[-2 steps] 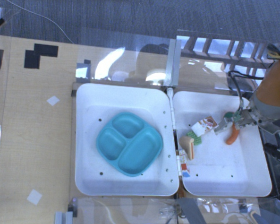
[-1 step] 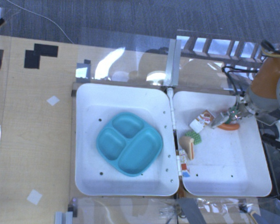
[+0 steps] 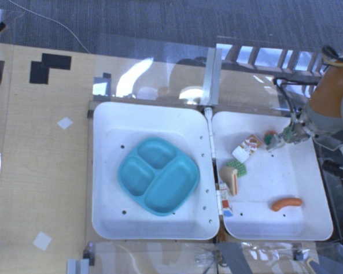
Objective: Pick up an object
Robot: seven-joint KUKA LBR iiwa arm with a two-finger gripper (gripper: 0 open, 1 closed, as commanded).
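Small red-green item [image 3: 269, 137] lying near back of right bin [image 3: 319, 189], touching or just beside gripper [image 3: 278, 140] tip; likely target, judging by approach. Not showing as lifted; whether grasped, cannot tell at this res. Gripper reaching in low from right w/ arm [image 3: 330, 97] angling down over back-right rim, prob. so as to clear bin wall. Other candidates lying apart in same bin: white carton-like item [image 3: 245, 149] just left of target, green scrubby piece [image 3: 237, 167] and sandwich-like toy [image 3: 230, 180] nearer divider, orange sausage [image 3: 286, 203] well apart toward front. Blue divided plate [image 3: 158, 175] sitting in middle of left bin [image 3: 108, 135], holding nothing. Both bins resting side by side on counter [image 3: 36, 171], keeping items within reach.
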